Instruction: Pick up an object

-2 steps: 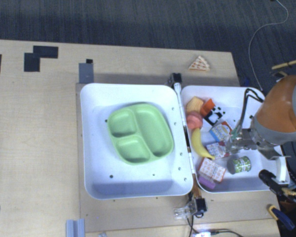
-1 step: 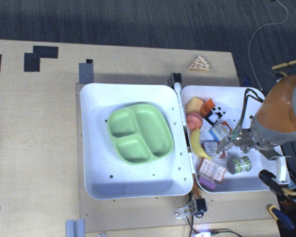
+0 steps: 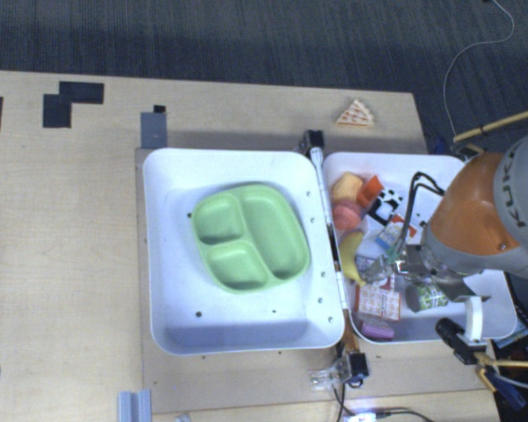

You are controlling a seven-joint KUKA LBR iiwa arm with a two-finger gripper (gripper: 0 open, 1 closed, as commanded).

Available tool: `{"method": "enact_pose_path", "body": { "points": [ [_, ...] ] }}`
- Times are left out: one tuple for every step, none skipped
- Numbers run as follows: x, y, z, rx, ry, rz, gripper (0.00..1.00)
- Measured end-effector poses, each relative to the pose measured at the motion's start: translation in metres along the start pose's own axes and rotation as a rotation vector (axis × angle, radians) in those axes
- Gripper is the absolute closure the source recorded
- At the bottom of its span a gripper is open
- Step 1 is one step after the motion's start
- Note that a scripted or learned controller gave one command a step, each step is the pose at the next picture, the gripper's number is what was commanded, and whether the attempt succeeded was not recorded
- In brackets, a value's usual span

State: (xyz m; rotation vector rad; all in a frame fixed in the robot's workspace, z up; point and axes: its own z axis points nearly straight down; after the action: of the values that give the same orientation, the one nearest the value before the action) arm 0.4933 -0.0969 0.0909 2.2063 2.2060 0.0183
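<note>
Gripper [image 3: 396, 269] low in right bin [image 3: 502, 319] over clutter, its state impossible to tell under the wrist; nearest candidates, small printed carton [image 3: 378, 303] and yellow piece [image 3: 348, 262], look light and rigid, best pinched across narrow sides; items beneath the arm are hidden.

The right bin [image 3: 502, 316] holds a crowded heap of small objects along its left side. Near the top lie a yellow-orange lump [image 3: 347, 185] and an orange-red piece [image 3: 369, 192], with a pink rounded item [image 3: 346, 215] just below them. A yellow banana-like shape [image 3: 349, 264] lies lower, a printed red-and-white packet [image 3: 378, 302] beneath it, and a purple-pink piece [image 3: 377, 330] at the bottom edge.
</note>
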Motion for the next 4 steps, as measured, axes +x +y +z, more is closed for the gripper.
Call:
{"method": "enact_pose_path", "body": {
  "points": [
    [0.003,0.004,-0.013,-0.006,0.005,-0.004,1.00],
    [0.074,0.069,-0.093,0.018,0.009,-0.006,1.00],
    [0.073,0.069,-0.093,0.021,0.007,-0.006,0.00],
    [0.011,-0.005,-0.007,0.018,0.007,-0.002,0.00]
  ]
}}
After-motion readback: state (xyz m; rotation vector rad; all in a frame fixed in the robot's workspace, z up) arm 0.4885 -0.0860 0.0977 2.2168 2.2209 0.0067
